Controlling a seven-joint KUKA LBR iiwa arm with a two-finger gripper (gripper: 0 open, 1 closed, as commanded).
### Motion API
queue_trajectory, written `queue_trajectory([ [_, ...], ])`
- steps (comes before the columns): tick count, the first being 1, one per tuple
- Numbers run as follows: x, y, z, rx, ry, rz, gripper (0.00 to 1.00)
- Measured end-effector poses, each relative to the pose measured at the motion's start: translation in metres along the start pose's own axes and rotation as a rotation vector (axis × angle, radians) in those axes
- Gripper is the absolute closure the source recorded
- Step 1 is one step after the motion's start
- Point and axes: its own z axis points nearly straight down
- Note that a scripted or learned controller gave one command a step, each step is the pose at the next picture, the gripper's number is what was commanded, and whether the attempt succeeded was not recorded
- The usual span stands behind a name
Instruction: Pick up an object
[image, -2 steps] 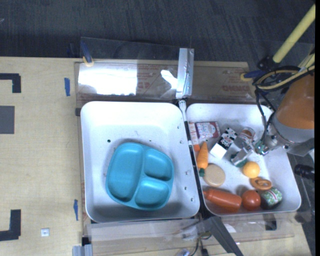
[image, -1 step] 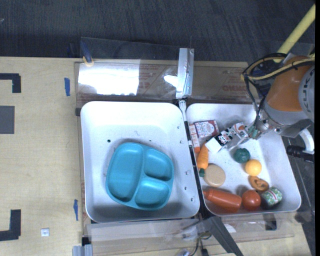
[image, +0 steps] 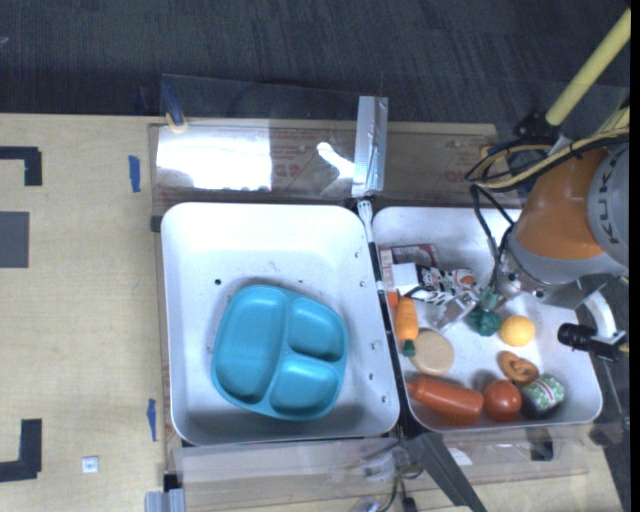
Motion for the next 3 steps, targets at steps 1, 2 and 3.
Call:
queue_trajectory([
  [1,-0.072,0.054,-0.062,-0.003,-0.007,-0.219,0.00],
  [2,-0.056,-0.008,0.000,0.000,-0.002,-0.269,0.00],
  [3,-0.036,-0.030,0.000,0.000,0.000,-0.187,0.00],
])
